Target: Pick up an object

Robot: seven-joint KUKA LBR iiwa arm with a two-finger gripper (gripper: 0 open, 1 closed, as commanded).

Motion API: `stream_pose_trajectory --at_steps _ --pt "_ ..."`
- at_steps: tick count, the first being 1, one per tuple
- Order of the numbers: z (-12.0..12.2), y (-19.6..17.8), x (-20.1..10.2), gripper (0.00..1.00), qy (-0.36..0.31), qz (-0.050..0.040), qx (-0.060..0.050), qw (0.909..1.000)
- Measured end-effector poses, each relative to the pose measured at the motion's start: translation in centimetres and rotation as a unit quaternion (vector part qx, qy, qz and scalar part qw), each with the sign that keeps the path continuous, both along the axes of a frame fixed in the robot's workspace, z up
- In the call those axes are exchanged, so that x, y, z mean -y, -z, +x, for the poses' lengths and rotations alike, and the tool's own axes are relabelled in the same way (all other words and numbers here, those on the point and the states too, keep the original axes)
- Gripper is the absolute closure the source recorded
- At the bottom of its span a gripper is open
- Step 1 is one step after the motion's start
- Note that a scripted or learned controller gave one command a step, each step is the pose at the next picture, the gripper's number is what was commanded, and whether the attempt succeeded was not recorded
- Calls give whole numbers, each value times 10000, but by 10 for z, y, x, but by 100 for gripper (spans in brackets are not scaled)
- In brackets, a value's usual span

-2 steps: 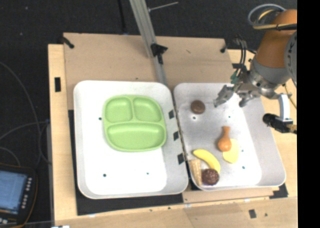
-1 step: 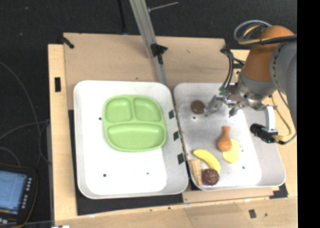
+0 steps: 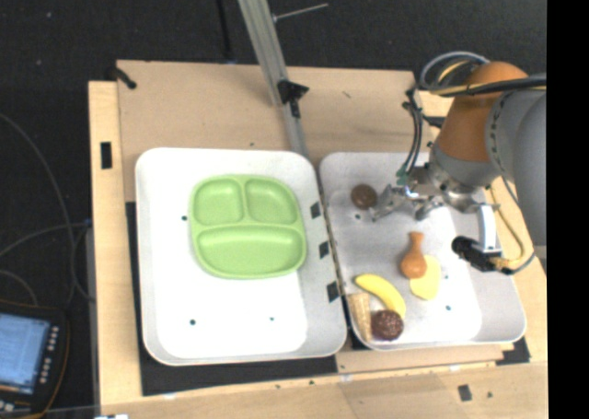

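From my seat I see the bench (image 3: 221, 113), light brown board, with two white bins on it side by side. The left bin (image 3: 166, 316) holds a green tray (image 3: 248, 226) with three compartments, two small ones at the far side and one long one nearer me; it sits toward the bin's far half. The right bin (image 3: 479, 311) touches the left one along their shared edge. A grey metal pole (image 3: 262, 35) runs at a slant from the top of the view down to the bench, ending near where the bins meet. At the bottom left corner, off the bench, a screen (image 3: 23, 353) glows blue. Dark floor (image 3: 92, 3) lies around the bench.
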State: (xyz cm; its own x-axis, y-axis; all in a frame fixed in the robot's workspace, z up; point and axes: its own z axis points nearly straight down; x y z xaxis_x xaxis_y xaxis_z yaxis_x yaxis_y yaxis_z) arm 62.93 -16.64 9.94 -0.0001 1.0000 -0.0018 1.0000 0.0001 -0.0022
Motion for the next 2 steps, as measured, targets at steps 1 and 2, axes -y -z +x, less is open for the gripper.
stream_pose_trajectory --at_steps 1,2 --pt "2 -14 1 100 11 -5 32 10000" --pt "11 -73 9 100 -1 -5 49 10000"
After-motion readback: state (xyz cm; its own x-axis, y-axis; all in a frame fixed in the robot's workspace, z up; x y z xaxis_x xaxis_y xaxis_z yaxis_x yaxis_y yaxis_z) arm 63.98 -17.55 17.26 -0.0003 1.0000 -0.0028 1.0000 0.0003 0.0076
